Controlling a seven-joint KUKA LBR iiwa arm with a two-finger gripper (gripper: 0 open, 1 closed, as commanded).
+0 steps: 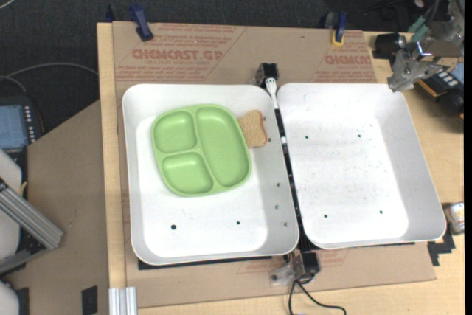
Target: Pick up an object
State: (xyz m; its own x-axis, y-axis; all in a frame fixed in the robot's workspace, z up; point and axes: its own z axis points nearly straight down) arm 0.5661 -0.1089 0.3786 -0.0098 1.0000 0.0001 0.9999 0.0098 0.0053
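The gripper [404, 70] is hanging at the far right of the bench, just outside the far right corner of the right bin [354, 181], and the view is not showing whether it is open or closed. Nothing is showing in its grasp. The grey arm [442, 33] is reaching back from it toward the right edge of the view.

Closest to the gripper, the right bin is lying just to its left and toward the viewer, its white floor speckled with small dark marks. Beyond that bin, farther left of the gripper, a black clip [268, 73] is sitting at the far end of the seam where the two bins are meeting.

The things available for picking are lying well apart from the gripper, across the seam in the left bin [199, 229]. A small tan slab [254, 128] is resting flat near that bin's right wall, touching the right edge of a green plate [203, 151] with three compartments. The plate is sitting in the far half of the left bin.

Both bins are resting on a brown board [177, 52] printed with red lettering, with a blue clamp [140, 22] and a yellow clamp [338, 33] gripping its far edge.
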